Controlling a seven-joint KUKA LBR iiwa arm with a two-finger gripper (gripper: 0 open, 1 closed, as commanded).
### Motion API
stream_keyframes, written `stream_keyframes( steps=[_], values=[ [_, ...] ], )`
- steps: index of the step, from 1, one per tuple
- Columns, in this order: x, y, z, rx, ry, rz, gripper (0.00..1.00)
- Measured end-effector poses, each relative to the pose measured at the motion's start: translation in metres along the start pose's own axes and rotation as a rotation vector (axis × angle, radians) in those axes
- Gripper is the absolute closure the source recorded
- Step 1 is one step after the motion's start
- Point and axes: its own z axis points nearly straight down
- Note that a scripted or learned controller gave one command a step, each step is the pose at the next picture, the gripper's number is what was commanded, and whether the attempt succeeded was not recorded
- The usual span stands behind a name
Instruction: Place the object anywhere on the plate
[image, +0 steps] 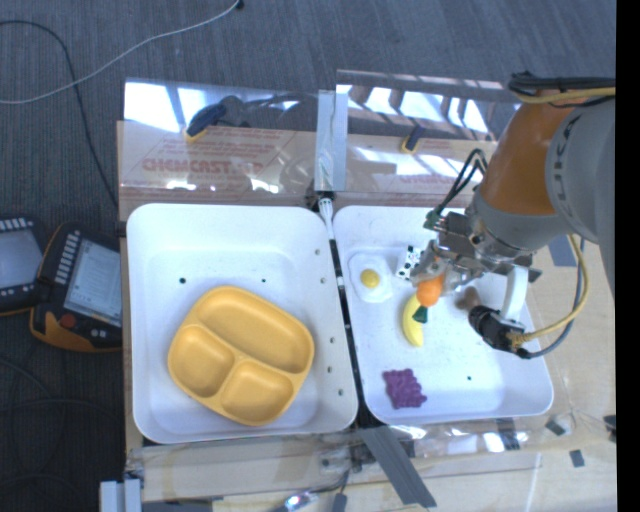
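The gripper (437, 272) hangs low over the right bin (520, 385), and its fingers seem to pinch a small orange carrot (429, 292) with a green tip; the view is too blurry to be fully sure of the grip. Just below the carrot lies a yellow banana (412, 327), very near it. A fried egg toy (372, 280) sits to the left, and a purple bunch of grapes (403, 388) lies near the front of that bin. The yellow plate (240, 352), split into three parts, rests in the left bin (160, 240), well apart from the carrot.
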Motion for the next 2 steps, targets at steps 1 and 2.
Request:
stream_keyframes(
  steps=[1,2],
  values=[
    [0.061,-0.018,0.031,-0.004,0.007,-0.443,1.00],
    [0.116,-0.077,0.031,-0.005,0.007,-0.671,1.00]
  ],
)
